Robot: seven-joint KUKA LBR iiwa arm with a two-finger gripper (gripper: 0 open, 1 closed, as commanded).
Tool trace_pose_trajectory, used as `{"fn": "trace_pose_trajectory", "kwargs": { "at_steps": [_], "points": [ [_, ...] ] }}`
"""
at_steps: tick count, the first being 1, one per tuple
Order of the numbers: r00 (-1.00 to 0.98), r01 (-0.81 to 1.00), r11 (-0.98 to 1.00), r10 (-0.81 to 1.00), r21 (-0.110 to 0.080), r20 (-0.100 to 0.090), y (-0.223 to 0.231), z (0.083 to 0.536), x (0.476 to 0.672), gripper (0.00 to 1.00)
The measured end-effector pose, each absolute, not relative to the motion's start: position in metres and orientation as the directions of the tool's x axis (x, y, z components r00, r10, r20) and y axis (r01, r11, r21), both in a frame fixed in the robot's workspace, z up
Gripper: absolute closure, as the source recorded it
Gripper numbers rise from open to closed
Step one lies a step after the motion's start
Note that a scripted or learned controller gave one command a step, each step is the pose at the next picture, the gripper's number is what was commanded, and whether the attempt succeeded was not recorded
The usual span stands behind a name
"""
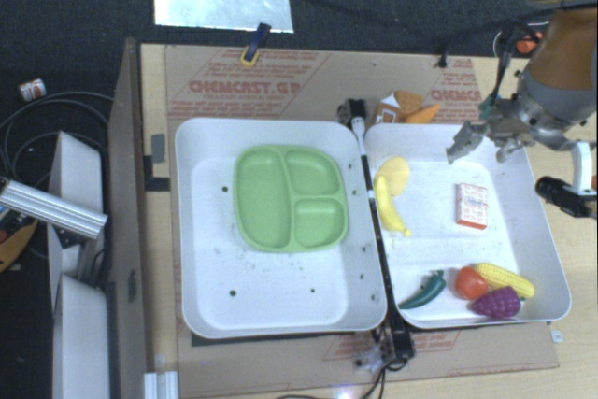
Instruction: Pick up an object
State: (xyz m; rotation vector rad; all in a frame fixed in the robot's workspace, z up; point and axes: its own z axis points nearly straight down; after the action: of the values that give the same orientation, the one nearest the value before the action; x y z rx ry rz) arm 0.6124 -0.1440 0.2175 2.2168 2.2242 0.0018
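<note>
The right bin (523,201) holds a yellow banana (391,201), a red and white box (472,206), a green pepper (423,291), a tomato (470,281), a corn cob (505,277) and purple grapes (496,302). My gripper (485,143) hangs open above the bin's far right corner, its two fingers spread apart with nothing between them. It is up and to the right of the box.
The left bin (206,229) holds a green divided plate (288,198). An orange toy carrot (412,110) lies on the cardboard behind the bins. Cables and grey hardware sit at the far left, off the bench.
</note>
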Motion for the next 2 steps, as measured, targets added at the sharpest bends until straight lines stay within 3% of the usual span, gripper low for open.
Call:
{"fn": "trace_pose_trajectory", "kwargs": {
  "at_steps": [1,2],
  "points": [
    [-0.008,1.000,0.008,1.000,-0.004,0.003,-0.089,0.134,0.611,0.00],
    [-0.004,1.000,0.004,1.000,0.012,-0.001,-0.093,0.250,0.592,0.00]
  ]
}}
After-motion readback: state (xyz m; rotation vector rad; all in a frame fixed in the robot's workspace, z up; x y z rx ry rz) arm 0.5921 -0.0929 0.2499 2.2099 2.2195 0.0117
